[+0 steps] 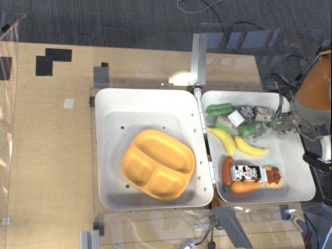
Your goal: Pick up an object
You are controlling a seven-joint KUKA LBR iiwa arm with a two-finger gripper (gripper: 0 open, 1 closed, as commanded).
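Carrot at right bin front edge, toy box behind it, two bananas mid-bin, green items at back. Gripper low over back clutter, grip state unclear. Yellow tray fills left bin.

Glossy yellow plastic tray, wooden bench

Wooden bench top, pale, bearing black square markings near far left corner. Small white tag lying flat on bench left of bins. Grey metal upright bracket at far edge. Dark carpet beyond, crossed by thin black cable.
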